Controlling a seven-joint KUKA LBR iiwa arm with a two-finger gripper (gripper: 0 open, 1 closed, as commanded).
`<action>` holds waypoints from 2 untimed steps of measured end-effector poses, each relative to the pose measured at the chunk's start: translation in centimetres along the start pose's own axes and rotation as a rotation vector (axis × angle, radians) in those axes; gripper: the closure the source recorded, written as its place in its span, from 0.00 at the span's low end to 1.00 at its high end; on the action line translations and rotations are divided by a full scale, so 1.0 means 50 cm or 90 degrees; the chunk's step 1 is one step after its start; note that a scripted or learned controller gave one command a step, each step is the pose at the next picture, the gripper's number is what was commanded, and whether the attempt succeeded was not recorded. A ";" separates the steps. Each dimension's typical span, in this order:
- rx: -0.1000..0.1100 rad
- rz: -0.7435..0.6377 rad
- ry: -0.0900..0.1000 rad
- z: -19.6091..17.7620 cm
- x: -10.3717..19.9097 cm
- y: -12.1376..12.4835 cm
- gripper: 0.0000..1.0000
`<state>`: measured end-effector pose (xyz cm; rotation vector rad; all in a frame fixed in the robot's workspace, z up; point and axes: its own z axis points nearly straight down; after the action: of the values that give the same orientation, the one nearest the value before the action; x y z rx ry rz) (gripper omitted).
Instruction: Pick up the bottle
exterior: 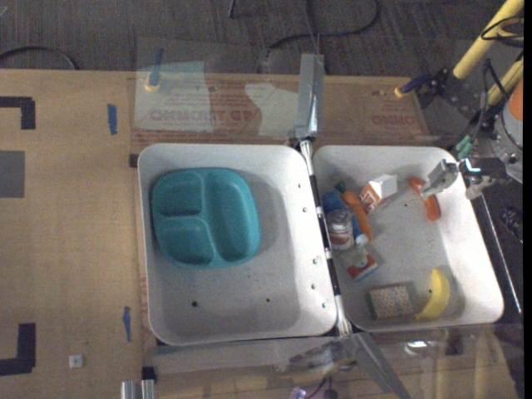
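Looking down on the counter (75,248), you see the bottle (340,227) lying in the right bin (465,306), against its left wall, with a blue piece at its upper end, an orange carrot-like piece (358,212) just beside it and a small red-and-white packet (362,264) below it. Your gripper (451,177) hangs over the bin's upper right part, well apart from the bottle and near a small carton (381,191) and an orange-red piece (430,204); you cannot tell how wide it stands. A banana (435,294) and a tan sponge (391,300) lie touching at the bin's lower right, and a teal divided plate (204,215) sits in the left bin (241,314).
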<state>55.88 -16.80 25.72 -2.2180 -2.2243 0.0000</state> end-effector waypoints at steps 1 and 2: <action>0.000 0.039 0.000 0.146 0.180 0.016 0.00; -0.015 0.252 0.003 0.276 0.143 0.106 0.00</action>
<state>61.13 -9.61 11.91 -2.6241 -1.7515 -0.0316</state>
